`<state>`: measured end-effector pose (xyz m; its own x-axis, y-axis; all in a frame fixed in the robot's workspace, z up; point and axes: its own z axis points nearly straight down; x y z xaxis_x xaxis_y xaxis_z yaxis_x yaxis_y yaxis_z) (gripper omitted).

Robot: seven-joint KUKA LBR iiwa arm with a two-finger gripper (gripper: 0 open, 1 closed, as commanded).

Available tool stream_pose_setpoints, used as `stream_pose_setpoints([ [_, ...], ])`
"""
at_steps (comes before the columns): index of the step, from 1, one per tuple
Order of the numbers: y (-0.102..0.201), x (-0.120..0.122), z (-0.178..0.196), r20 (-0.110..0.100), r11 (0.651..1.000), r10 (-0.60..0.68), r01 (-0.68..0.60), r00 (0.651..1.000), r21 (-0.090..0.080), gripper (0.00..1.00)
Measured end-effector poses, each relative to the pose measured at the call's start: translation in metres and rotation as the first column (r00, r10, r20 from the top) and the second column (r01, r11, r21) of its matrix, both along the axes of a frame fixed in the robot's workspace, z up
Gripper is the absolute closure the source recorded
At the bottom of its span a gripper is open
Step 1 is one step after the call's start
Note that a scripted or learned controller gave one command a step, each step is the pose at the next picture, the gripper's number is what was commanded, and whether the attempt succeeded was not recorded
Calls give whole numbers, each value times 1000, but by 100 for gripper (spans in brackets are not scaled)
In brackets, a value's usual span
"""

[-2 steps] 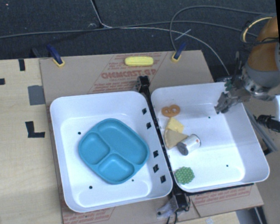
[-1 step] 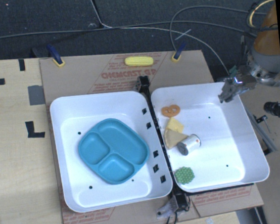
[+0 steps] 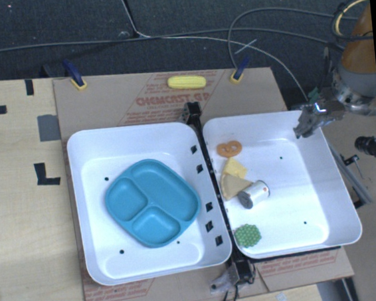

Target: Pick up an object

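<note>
Dark carpet up top with cables trailing over it, light wood worktop point(image 3: 21, 217) under a cardboard sheet point(image 3: 162, 99). Left bin point(image 3: 84, 150) has a blue divided plate point(image 3: 152, 202). Right bin point(image 3: 312, 187) holds a pretzel point(image 3: 229, 149), cheese wedge point(image 3: 234, 178), small can point(image 3: 254, 193), green ball point(image 3: 248, 235). Hand point(image 3: 305, 124) hangs by the right bin's far corner, can't tell its grip.

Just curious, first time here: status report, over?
Gripper over right bin's far right rim, holding nothing. Small items clustered by the divider, untouched. Nothing blocking.
</note>
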<state>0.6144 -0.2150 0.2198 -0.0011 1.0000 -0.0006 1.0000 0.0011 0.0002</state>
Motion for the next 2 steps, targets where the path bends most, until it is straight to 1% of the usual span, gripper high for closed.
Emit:
stream_pose_setpoints([
  [1,48,-6,-7,-2,1000,3,-3,1000,1,100],
  [2,98,-28,-13,-3,1000,2,-2,1000,0,100],
])
